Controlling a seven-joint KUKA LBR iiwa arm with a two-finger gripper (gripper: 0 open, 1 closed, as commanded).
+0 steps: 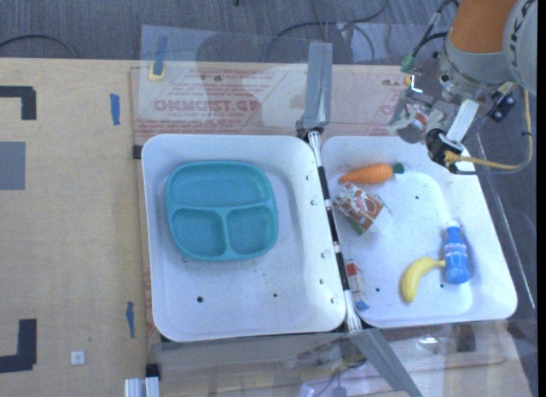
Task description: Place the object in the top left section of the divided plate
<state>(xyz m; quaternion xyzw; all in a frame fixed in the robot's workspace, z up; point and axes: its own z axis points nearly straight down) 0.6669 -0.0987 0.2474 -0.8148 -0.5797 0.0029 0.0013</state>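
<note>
A: A wooden bench (68, 242) carries two white bins; the left bin (247, 306) holds a teal plate (222, 209) with three sections, all of them bare. So nothing is placed yet?

B: Nothing, I'd judge. The whole job is left: pick, carry, set down in the plate's top left section.

A: Where is the gripper (424, 122)?

B: Above the far edge of the right bin (486, 288), up by the arm (486, 11). Whether it is wide or narrow I cannot tell; nothing shows in its grasp.

A: And the object?

B: The task doesn't name it. Four candidates lie in the right bin. The carrot (368, 173) is nearest, just below and left of the gripper. The packet (358, 207) is a little further the same way. The bottle (455, 254) and banana (418, 276) sit well below it, touching each other.

A: And the plate?

B: Far left of the gripper, across the divider.
</note>
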